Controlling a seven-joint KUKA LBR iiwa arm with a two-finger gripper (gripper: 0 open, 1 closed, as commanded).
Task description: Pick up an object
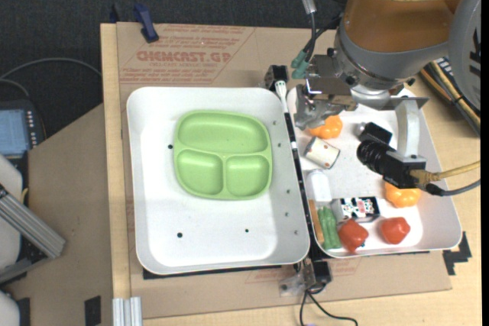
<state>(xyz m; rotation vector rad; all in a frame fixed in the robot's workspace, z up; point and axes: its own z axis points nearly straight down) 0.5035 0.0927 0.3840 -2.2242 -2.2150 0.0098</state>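
Gripper (pixel 317 109): you see it low at the right bin's (pixel 442 219) far end; whether it's spread or pinched, you can't tell.
Orange piece (pixel 328 127): just beside it.
Left bin (pixel 153 187): your green tray (pixel 223 154).

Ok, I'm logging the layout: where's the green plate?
The green plate lies in the left bin, toward its far half, across the divider from the right bin's toys.
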